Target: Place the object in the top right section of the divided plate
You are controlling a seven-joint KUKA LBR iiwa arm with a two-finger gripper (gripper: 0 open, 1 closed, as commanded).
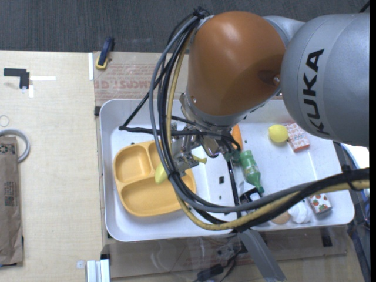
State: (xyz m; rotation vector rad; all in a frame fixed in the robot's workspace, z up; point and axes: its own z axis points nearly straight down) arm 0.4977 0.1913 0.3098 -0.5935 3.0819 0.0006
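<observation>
A yellow divided plate (136,181) lies in the left part of the white bin (111,175). My gripper (187,156) hangs under the big orange wrist, just over the plate's right edge, and cables and metal parts mostly hide it. A small yellow-green object (160,172) sits right by the gripper, over the ridge below the plate's top right section. I cannot tell whether it is held or resting on the plate. Another yellow bit (200,156) peeks out beside the gripper.
To the right of the gripper are a green bottle (251,168), an orange piece (236,135), a lemon (278,133) and a small carton (298,137). A strawberry-print box (320,204) and a white lump (302,213) lie at the bin's front right. Black cables loop over the plate.
</observation>
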